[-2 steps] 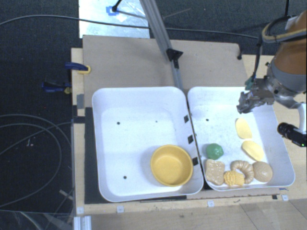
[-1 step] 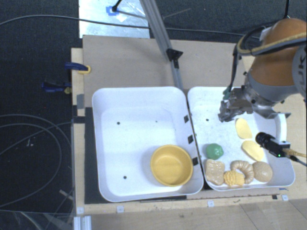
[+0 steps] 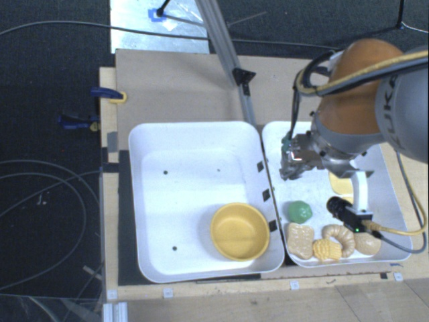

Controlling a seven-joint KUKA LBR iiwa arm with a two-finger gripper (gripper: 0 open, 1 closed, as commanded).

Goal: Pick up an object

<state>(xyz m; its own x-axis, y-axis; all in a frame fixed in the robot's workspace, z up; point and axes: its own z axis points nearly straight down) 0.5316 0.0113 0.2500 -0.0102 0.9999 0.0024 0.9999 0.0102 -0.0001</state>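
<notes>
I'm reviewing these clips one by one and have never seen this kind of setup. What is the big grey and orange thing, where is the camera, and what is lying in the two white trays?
That is a robot arm, reaching in from the right; its gripper hangs over the right bin. One fixed camera looks down at a slant. The left bin holds a yellow bowl. The right bin holds a green ball and several tan and yellow toy foods along its near edge. Nothing visibly sits in the gripper.
</notes>
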